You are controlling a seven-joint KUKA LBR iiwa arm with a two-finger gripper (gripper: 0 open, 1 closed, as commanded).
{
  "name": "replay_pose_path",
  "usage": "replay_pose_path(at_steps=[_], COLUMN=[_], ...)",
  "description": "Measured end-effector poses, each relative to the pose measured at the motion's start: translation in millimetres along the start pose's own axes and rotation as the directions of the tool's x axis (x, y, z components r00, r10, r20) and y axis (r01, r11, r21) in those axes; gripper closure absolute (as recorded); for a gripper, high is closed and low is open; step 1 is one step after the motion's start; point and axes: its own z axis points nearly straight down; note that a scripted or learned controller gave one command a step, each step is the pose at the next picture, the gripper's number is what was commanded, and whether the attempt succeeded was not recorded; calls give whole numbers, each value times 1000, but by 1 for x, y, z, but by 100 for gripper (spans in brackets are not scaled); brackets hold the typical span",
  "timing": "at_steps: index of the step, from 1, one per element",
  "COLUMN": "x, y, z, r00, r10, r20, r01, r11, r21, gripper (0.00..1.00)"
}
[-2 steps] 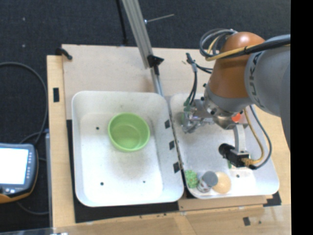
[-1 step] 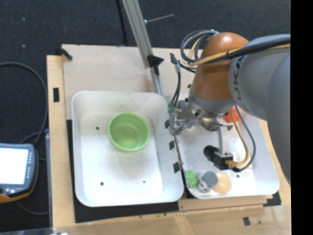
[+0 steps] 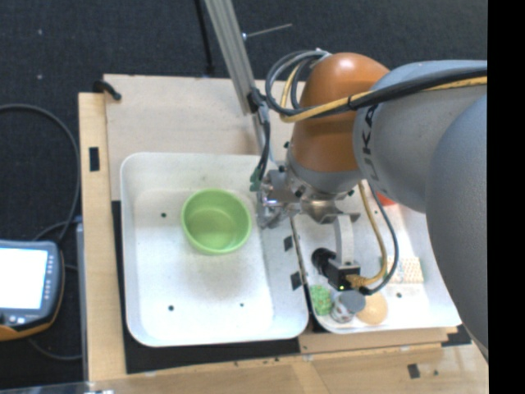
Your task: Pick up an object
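The grey arm's claw (image 3: 271,208), grip state impossible to tell, hangs just beside the round green plastic bowl (image 3: 216,220), which lies at its nine o'clock.

grey arm (image 3: 426,130) bent downward

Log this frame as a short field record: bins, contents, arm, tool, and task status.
left bin: shallow, white, holds a green bowl, upright, in its upper middle
right bin: largely covered by the arm; small items at its near edge, among them a green piece, a grey piece and an orange-tan rounded piece
arm: reaches in from the right, orange band above the wrist
tool: near the divide between the bins, beside the bowl's right rim
task status: no object seen held
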Motion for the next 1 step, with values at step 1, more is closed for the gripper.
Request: replay_pose_path(at_steps=[1], x=[-4], y=[0], z=[1], r00=[1000], r10=[6], r20=[2], r01=[-6], r11=[1000], r21=[1], gripper=[0])
